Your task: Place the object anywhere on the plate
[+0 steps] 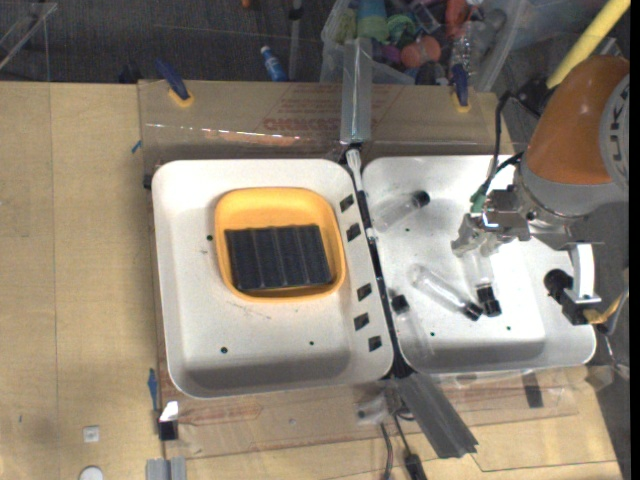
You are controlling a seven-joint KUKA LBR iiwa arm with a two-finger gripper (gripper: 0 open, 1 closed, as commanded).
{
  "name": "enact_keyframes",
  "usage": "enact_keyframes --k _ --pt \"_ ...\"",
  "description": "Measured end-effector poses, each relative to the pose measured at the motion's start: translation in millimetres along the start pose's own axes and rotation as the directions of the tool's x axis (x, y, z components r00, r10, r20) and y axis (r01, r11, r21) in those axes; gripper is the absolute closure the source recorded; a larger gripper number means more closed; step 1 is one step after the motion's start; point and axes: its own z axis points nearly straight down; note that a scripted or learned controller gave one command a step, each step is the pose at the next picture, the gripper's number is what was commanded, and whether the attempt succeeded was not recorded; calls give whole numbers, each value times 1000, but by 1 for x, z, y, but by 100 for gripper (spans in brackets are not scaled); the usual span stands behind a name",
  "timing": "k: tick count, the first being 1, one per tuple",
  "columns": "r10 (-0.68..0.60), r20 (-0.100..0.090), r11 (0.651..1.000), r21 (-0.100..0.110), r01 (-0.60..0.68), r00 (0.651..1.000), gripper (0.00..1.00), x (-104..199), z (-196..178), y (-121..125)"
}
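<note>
The left bin (190, 318) holds a yellow plate (275, 200), and a dark ridged slab (278, 256) lies flat on it, well inside the rim. The slab is rectangular. Its long axis goes from left to right in the camera view, slightly tilted, and its ridges run across it, from the far side toward the near side. I see no label on it.

The right bin (520, 333) holds a clear tube (440, 290) that lies on the floor of the bin. Its long axis is diagonal, from upper left to lower right, and its dark end points to the lower right. Just beside that end stands a small black piece (488, 302). I cannot tell whether the two are touching. A smaller clear item with a dark tip (416, 200) lies near the far wall of the same bin.

The arm (575, 138) comes in from the right. Its gripper (483, 236) hangs over the right bin, above and to the right of the clear tube and apart from it. Whether the gripper is open or closed I cannot tell, because the metal parts blend with the white floor. Nothing is seen in its grasp.

Grey letters on the arm are cut by the edge of the view, and I cannot read them. Faint reddish print on the cardboard sheet (300, 118) behind the bins is too blurred to read. Two blue clamps (178, 90) hold this sheet, and a box of colourful toys (420, 13) stands behind it.
</note>
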Motion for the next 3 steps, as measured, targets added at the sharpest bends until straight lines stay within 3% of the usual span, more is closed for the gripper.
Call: enact_keyframes --k 2,3 --pt "-201 3 980 0 201 980 100 28 0 90" --pt "-299 3 954 -1 299 954 100 53 -17 99"
